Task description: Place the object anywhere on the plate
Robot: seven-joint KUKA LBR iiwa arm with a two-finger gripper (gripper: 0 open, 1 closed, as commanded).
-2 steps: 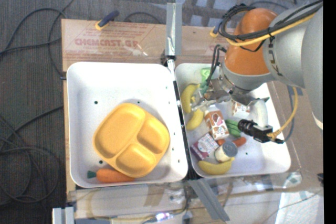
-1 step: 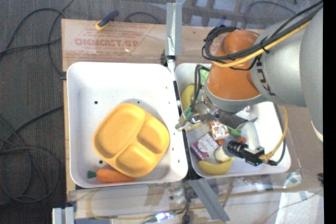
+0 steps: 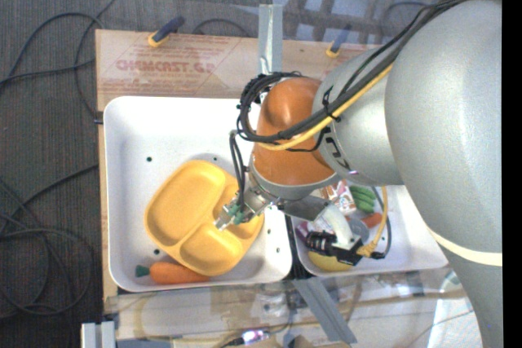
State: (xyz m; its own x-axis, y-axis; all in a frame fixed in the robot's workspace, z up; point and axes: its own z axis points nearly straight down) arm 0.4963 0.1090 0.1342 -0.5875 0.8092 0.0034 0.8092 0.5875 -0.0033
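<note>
**Claw over the right edge of the plate**

The grey arm with its orange wrist band reaches in from the right and ends in the two-finger claw. The claw hangs over the left shallow white plastic bin, at the right edge of the yellow divided plastic plate. Whether the fingers are spread or pressed together cannot be told: the tip is small, partly hidden by the wrist, and shows only a greenish patch that cannot be identified.

The plate lies directly left of and below the claw, with its rim under the claw tip. It has several compartments; the one nearest the claw is the lower right one.

The orange carrot-shaped toy lies below and to the left of the claw, on the bin floor, just beside the lower rim of the plate and off the plate.

To the right of the claw, past the wall between the bins, the right shallow white bin holds a heap of small mixed objects. These are partly covered by the arm and cannot be told apart.
</note>
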